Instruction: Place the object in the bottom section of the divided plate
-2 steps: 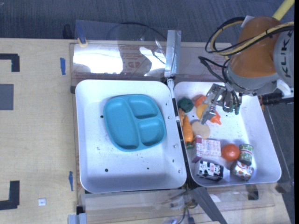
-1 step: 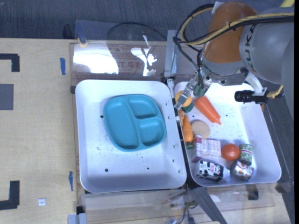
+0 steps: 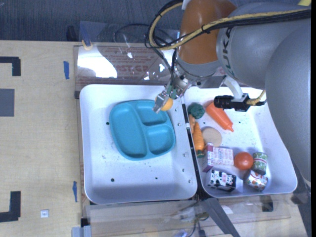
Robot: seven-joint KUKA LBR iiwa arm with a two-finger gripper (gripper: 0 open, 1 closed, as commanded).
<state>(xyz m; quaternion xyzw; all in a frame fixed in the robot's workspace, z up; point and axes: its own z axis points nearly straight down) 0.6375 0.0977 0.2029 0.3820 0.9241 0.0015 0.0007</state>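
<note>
Already a small yellow-orange piece (image 3: 168, 103) is pinched in the tool (image 3: 163, 104) above the blue divided plate (image 3: 140, 130); judged light, rigid, smooth, best held mid-body.

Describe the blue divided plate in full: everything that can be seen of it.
The blue divided plate is a light blue, rounded tray that looks like moulded plastic. Raised ridges split it into three sections: one large on the view's left, two smaller on the right. It lies flat in the left white bin, towards the bin's far right part. Its visible sections hold nothing. The tool, with a small yellow-orange object at its tip, is over the plate's upper right corner; whether they touch cannot be told.
</note>
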